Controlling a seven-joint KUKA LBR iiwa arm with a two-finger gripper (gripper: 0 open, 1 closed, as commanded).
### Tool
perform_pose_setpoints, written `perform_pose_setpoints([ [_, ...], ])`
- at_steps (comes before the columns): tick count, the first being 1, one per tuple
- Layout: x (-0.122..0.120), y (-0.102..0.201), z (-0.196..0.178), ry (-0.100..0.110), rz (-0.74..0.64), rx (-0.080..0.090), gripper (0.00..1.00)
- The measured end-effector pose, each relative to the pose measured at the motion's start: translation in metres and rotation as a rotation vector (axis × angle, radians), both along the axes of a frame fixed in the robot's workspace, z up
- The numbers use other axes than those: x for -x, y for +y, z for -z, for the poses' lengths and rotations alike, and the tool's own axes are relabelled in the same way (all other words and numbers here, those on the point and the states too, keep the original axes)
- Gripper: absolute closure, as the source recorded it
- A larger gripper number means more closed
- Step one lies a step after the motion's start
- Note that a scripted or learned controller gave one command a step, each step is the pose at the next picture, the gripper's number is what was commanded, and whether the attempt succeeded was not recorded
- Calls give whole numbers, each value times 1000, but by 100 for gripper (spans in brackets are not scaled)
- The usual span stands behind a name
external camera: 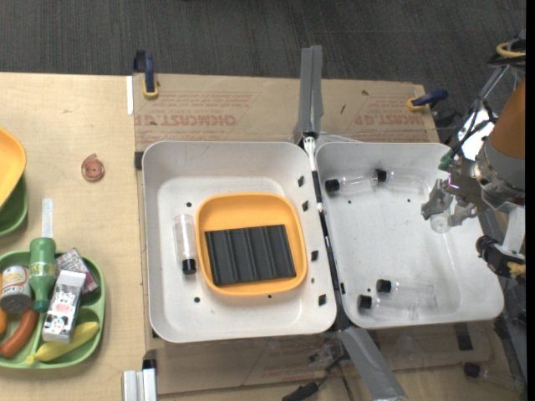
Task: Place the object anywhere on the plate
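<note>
The arm [510, 132] is cut off by the frame's right edge, just right of the right bin [468, 307]. Its gripper [441, 209], over that bin's right rim, is too small and cluttered to read. Far left of the bins, a yellow bowl [8, 170] is cropped by the left edge.

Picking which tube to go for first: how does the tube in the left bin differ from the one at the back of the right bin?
The left-bin tube stands lengthwise, its black cap toward the camera, right beside the orange plate. The back tube in the right bin lies crosswise, dark at both ends, apart from the plate and nearer the gripper. Both are clear tubes lying flat.
</note>
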State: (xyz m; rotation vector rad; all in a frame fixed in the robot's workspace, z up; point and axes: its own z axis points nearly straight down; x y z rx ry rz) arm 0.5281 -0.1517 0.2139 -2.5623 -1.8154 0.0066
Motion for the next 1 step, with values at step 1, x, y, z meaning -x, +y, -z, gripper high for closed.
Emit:
perform_pose_setpoints([
  [1, -77, -9, 7, -1, -139, 0, 100],
])
